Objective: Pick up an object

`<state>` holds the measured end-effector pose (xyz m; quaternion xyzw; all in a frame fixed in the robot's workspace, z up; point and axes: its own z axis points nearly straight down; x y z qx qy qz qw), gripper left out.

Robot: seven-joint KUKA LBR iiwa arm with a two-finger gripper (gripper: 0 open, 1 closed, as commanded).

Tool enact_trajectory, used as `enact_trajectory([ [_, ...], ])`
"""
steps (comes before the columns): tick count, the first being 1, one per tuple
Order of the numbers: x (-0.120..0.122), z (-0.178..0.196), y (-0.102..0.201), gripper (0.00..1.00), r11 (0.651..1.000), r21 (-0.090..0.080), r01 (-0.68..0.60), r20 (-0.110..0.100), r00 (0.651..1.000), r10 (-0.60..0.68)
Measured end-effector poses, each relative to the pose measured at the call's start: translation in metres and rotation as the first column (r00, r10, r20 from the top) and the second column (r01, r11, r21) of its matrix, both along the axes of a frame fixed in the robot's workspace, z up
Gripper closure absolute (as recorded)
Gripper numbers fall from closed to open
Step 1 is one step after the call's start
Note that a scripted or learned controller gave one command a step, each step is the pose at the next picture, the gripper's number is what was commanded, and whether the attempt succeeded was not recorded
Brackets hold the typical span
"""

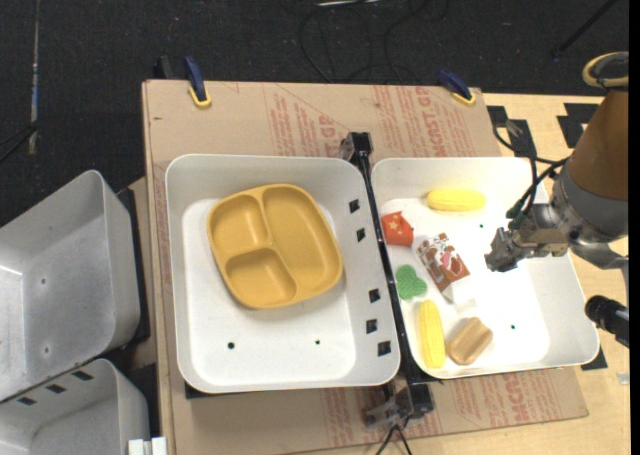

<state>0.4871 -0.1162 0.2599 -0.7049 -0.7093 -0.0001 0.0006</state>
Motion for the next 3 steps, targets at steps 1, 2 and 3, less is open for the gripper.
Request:
enact_trajectory([
  [1,0.012,-0.015,0.051,1.0,1.0,0.0,-0.001,-0.002,1.0,0.001],
  [2,0.031,-0.024,0.096,1.0,1.0,-0.001,-0.001,0.002,1.0,0.001],
  [3,0.046,-0.019,0.141,1.0,1.0,0.0,-0.002,0.003,1.0,0.002],
])
